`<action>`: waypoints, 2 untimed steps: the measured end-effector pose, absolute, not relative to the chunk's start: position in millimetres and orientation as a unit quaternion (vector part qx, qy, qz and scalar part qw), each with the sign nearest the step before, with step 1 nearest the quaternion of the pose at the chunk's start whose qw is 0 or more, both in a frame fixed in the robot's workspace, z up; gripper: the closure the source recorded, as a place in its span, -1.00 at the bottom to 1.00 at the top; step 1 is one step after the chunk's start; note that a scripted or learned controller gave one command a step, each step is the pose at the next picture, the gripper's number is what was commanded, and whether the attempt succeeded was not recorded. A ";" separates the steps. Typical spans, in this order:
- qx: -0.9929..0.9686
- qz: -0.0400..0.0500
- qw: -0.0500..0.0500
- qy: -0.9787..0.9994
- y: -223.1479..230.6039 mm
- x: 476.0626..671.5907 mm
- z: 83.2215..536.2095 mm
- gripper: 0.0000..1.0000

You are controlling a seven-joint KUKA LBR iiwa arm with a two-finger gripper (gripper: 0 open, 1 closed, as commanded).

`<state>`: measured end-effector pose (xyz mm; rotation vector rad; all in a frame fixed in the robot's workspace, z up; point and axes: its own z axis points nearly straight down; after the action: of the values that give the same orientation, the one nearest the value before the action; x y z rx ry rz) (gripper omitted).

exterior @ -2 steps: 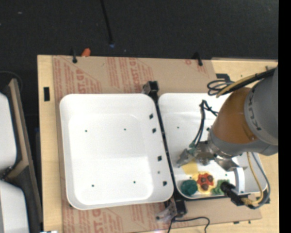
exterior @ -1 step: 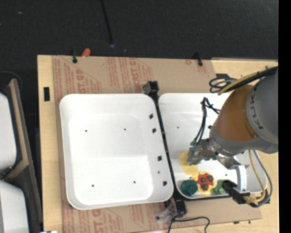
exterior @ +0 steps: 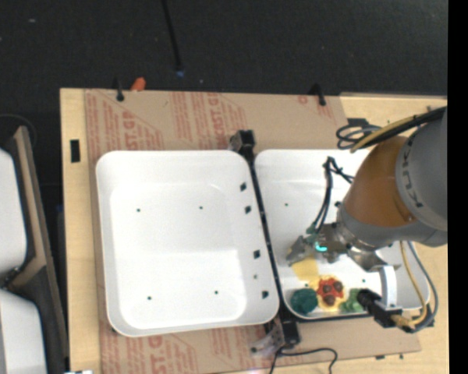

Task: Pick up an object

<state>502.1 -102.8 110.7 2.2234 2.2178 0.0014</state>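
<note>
While gripper [exterior: 310,249] hangs low over right bin [exterior: 292,174], nothing lifted yet, by the look of it. Pick judged unfinished: descent mostly done, closing and raising left to do. Cannot tell whether pincer wide or narrow; too small and dark, half under wrist.

Task's things clustered at near edge of right bin:
- yellow piece [exterior: 305,269], flat, matte, soft-edged, just near of gripper, perhaps touching it; cannot tell.
- teal lump [exterior: 303,300], rounded, dull, nearest the bin's near-left corner.
- red toy [exterior: 330,288], knobbly, with dark spots, right of teal lump.
- green scrap [exterior: 349,306], thin, pale, partly under red toy.

Likeliest target judged yellow piece, being closest below the tool.

Left bin [exterior: 179,240]: smooth glossy white plastic, rounded corners, shallow walls, few small dark dots on floor.
Arm [exterior: 390,189]: bulky cylinder, orange band matte, grey shell above smooth.
Cables [exterior: 327,189]: thin, black, looped along wrist.
Bench [exterior: 164,123]: brown cardboard sheet, red print, over pale wood.
</note>
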 end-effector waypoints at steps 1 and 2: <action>0.708 0.000 0.000 0.707 -109.5 505.9 100.2 -1.00; 0.707 0.000 0.000 0.707 -97.2 490.6 100.6 -1.00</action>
<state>490.6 -97.2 100.6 2.2224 2.2201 0.0004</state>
